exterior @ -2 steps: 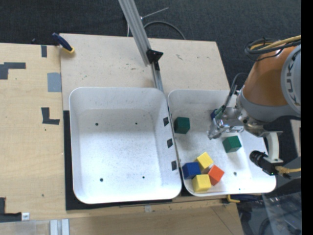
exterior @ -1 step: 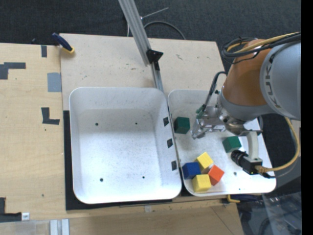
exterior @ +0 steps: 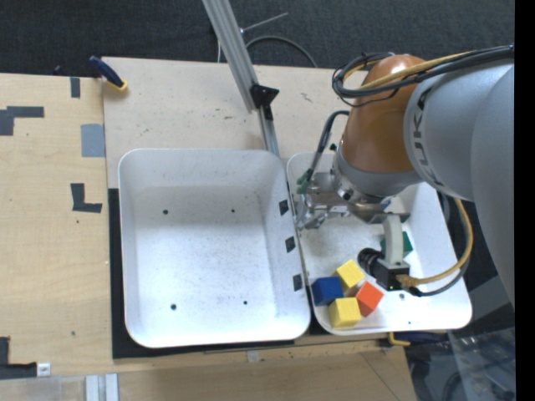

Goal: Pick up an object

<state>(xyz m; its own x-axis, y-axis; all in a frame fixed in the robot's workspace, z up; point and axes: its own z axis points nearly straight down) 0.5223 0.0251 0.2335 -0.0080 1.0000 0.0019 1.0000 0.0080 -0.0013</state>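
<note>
Gripper (exterior: pixel 311 210) low over right bin's (exterior: pixel 435 215) upper left; can't tell jaw state; blue block (exterior: pixel 327 289), two yellow blocks (exterior: pixel 350 273), orange block (exterior: pixel 369 296) clustered near front edge

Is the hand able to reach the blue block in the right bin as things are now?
Probably yes. The hand hangs over the right bin, and the blue block lies open from above, though a yellow block touches it and the bin wall is close.
</note>
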